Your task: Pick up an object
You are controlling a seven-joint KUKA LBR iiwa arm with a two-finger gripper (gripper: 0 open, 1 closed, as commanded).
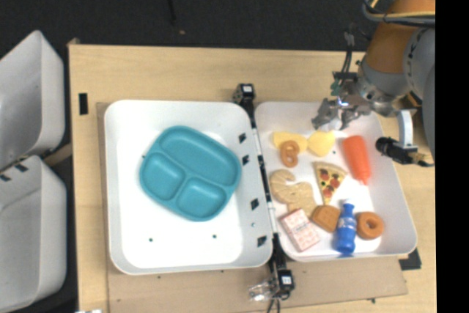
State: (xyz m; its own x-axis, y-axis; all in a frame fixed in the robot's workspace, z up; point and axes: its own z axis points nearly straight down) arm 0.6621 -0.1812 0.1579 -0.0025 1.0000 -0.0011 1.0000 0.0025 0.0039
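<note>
**Gripper low over far edge of right bin, toy food below**

Left bin [117,231] sat on the wooden bench [88,77] and held a teal divided tray [190,172], lying flat and turned at an angle, roughly mid-bin. Right bin [399,231] touched it along the centre seam.

Right bin contents, left to right: a yellow cheese wedge [281,138] with a small pretzel [289,152] partly on it; a bitten round cookie [291,188] below those; a pink carton [300,229] at the near edge; a pale yellow lump [321,143] toward the far side; a pizza slice [330,181] mid-bin; a brown pastry piece [325,217] just beside the carton; a blue bottle [345,228] upright, touching the pastry; an orange carrot [357,157] lying lengthwise; a glazed donut [370,226] against the bottle, near the right corner.

The arm [392,48] came in from the right. Gripper [333,113] hung at the bin's far rim, just above the yellow lump and left of the carrot's top. Fingers blurred, so open or closed could not be told. Nothing seen held.
</note>
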